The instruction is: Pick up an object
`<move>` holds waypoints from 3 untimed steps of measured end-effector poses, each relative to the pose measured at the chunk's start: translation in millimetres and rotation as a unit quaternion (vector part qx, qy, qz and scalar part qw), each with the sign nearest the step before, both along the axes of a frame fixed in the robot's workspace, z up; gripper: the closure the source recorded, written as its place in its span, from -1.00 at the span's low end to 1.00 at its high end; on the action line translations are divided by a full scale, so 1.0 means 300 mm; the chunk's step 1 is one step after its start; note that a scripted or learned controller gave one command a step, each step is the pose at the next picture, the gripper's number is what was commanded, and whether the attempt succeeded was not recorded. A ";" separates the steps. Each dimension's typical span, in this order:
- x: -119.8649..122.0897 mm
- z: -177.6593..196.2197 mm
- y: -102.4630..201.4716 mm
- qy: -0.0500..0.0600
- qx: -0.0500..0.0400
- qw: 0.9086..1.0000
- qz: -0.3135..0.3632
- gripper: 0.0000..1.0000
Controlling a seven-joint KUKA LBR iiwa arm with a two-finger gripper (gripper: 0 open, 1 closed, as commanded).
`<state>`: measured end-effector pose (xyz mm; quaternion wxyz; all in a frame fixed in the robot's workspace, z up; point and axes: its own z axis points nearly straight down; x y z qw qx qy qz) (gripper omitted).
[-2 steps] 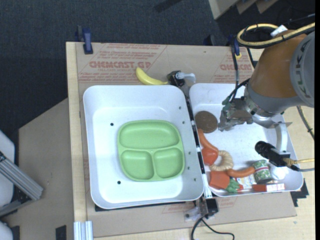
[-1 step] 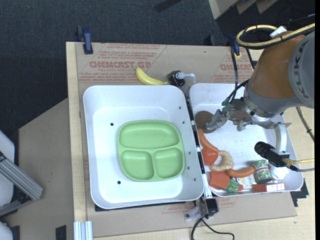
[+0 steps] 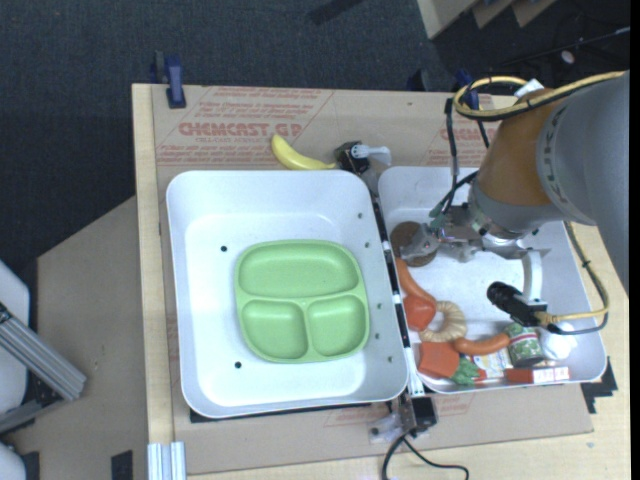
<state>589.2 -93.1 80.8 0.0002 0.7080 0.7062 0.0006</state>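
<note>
The left bin [image 3: 190, 208] carries only a green tray [image 3: 300, 298], lying in its middle. Behind that bin's far edge, on the bench [image 3: 230, 118], lies a banana [image 3: 298, 156], out of play.

The right bin [image 3: 592, 353] carries the candidates, all crowded into its near-left corner: an orange carrot [image 3: 413, 298] along the left wall, a beige ring [image 3: 452, 320] just beside it, a sausage [image 3: 488, 343], a red block [image 3: 438, 358] with a green bit [image 3: 466, 372] touching it, and a small can [image 3: 524, 346] near the front edge.

The gripper [image 3: 452, 240] sits over the far-left part of this bin, next to a brown disc [image 3: 407, 238]. Whether it is released or clenched I cannot tell; nothing is visibly caught in it.

Risks, as I judge them: the pieces lie so close that a descent may strike two at once and push them apart instead of grasping. The carrot hugs the wall, so one side of the tool could hit the rim. The disc looks flat and may slip away.
</note>
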 end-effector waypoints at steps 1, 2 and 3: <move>0.057 0.022 -0.009 -0.002 0.000 1.000 0.002 -1.00; 0.120 0.021 0.003 -0.002 -0.001 1.000 0.002 -1.00; 0.123 0.059 0.006 -0.005 -0.001 1.000 0.002 1.00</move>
